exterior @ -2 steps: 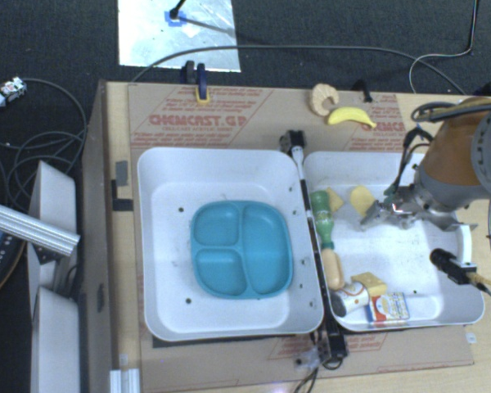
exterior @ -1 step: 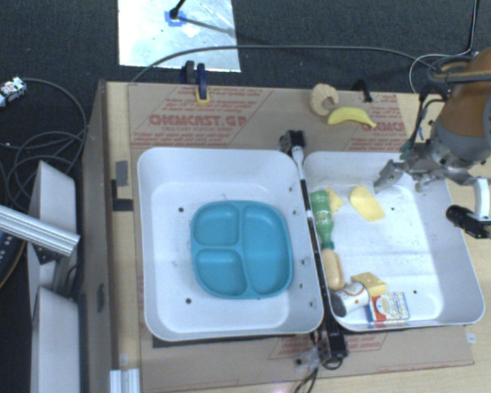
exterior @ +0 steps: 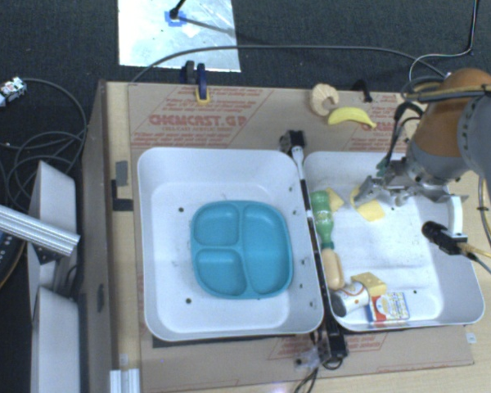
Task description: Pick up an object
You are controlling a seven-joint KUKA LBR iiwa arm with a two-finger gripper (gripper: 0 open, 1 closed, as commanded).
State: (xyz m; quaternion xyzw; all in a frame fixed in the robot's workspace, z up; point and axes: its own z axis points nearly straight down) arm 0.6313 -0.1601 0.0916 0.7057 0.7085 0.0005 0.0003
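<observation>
While the arm (exterior: 466, 121) reaches into the right bin (exterior: 454, 297), we see the gripper (exterior: 375, 193) low over a yellow block (exterior: 371, 211) near the bin's upper left part. We cannot tell how the fingers stand. A blue divided plate (exterior: 241, 248) lies in the left bin (exterior: 168, 219).

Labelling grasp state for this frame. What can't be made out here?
- Gripper: blurred in the camera view; grip on the yellow block unclear.
- Carton: print too small to read.
- Arm: cut off by the right edge.
- Utensil: partly hidden by the bin wall.
</observation>
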